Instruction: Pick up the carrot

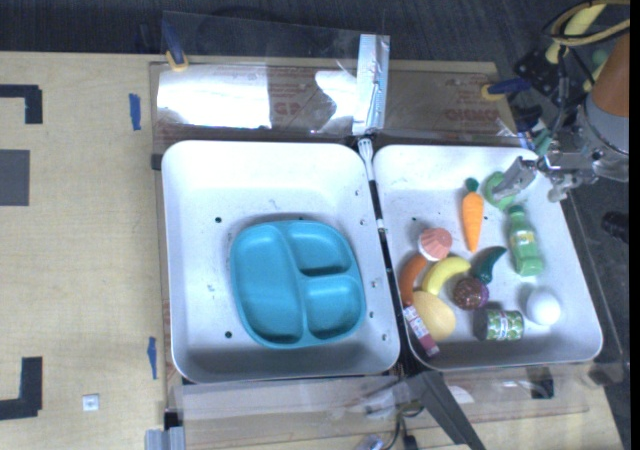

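Note:
The carrot (pixel 472 218) is orange with a small green top. It lies lengthwise in the upper middle of the right bin (pixel 575 338), tip toward the front, with nothing on it. My gripper (pixel 519 178) hangs over the bin's upper right part, just right of the carrot's top and apart from it. A pale green toy (pixel 494 185) lies between the gripper and the carrot. Nothing is visibly held.
The right bin also holds a green bottle (pixel 523 244), a white ball (pixel 543 308), a green can (pixel 499 325), a banana (pixel 445 273), a yellow fruit (pixel 434 314) and a dark red fruit (pixel 470 292). A blue divided plate (pixel 297 281) sits in the left bin (pixel 190 238).

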Controlling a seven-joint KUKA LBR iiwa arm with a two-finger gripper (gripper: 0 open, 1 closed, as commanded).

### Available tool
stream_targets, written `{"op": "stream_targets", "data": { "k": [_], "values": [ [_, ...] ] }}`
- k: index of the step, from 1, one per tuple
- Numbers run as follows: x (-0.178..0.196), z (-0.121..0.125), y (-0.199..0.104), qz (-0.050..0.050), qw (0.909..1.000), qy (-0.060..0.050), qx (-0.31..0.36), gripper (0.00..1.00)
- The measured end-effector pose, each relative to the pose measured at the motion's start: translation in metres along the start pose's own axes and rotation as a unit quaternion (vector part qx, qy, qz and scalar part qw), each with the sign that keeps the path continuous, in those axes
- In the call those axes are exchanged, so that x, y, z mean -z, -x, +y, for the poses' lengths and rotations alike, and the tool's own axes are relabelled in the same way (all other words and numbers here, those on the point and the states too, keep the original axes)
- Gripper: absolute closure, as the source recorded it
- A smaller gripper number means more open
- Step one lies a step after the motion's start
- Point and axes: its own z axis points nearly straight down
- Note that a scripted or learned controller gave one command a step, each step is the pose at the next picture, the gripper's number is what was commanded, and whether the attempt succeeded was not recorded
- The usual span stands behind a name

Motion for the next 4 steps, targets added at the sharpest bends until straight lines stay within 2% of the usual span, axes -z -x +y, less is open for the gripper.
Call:
{"op": "stream_targets", "data": {
  "k": [1,2,3,4],
  "values": [
    [-0.126,0.025,-0.032,-0.001,0.9950,0.004,0.100,0.00],
    [-0.115,0.026,-0.032,-0.001,0.9951,0.006,0.099,1.00],
    [-0.011,0.021,-0.108,0.000,0.9995,0.002,-0.031,1.00],
    [-0.001,0.022,-0.109,-0.001,0.9995,0.003,-0.030,1.00]
  ]
}}
